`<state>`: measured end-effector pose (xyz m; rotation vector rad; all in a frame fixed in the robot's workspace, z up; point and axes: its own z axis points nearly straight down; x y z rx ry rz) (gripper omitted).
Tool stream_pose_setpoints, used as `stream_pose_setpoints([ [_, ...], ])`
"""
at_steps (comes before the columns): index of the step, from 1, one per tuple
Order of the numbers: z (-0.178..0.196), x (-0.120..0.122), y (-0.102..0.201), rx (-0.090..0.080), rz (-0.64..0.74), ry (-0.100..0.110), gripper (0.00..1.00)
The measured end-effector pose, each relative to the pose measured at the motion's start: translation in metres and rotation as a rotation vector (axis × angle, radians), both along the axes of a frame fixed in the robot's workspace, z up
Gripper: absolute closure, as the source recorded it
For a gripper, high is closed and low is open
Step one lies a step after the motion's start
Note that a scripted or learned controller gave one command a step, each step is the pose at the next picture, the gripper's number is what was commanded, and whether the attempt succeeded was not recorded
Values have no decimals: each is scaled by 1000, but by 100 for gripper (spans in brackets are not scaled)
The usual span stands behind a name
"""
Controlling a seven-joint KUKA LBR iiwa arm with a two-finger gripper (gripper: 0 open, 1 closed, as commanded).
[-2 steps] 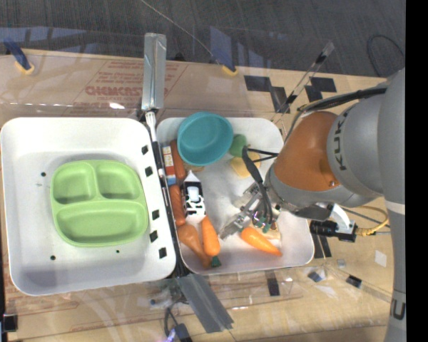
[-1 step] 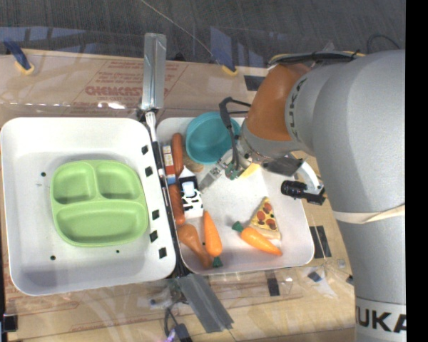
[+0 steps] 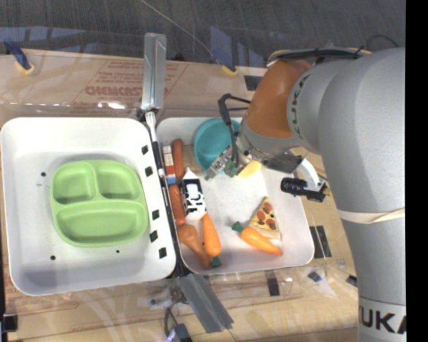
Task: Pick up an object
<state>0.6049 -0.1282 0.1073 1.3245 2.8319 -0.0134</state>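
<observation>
The grey arm [image 3: 349, 127], with its orange band [image 3: 274, 105] above the wrist, reaches over the right bin [image 3: 299, 251], and its jaws [image 3: 227, 166] hang low at that bin's upper middle; whether they are spread or pressed together cannot be told, and nothing is seen pinched between them. Taking the right bin as the landmark: a teal bowl [image 3: 212, 142] sits in its upper left part, just beside the jaws, and a small yellow piece [image 3: 249, 169] lies just to the jaws' right. Along its left wall lie a reddish sausage [image 3: 177, 159] and, below that, a black-and-white toy [image 3: 193, 196]. In its lower left corner rest two carrots, one brownish orange [image 3: 190, 239] and one brighter orange [image 3: 211, 235], touching each other. Toward its lower right lie a pizza slice [image 3: 265, 217] and, just below it, a third carrot [image 3: 260, 240]. To the left of the right bin, in the neighbouring left bin [image 3: 21, 191], sits a green divided plate [image 3: 98, 202]. Both bins rest on the tabletop [image 3: 78, 80].
</observation>
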Motion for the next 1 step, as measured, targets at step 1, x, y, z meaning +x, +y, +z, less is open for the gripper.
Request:
stream_pose_setpoints([
  [1,87,4,67,18,-394,4,100],
])
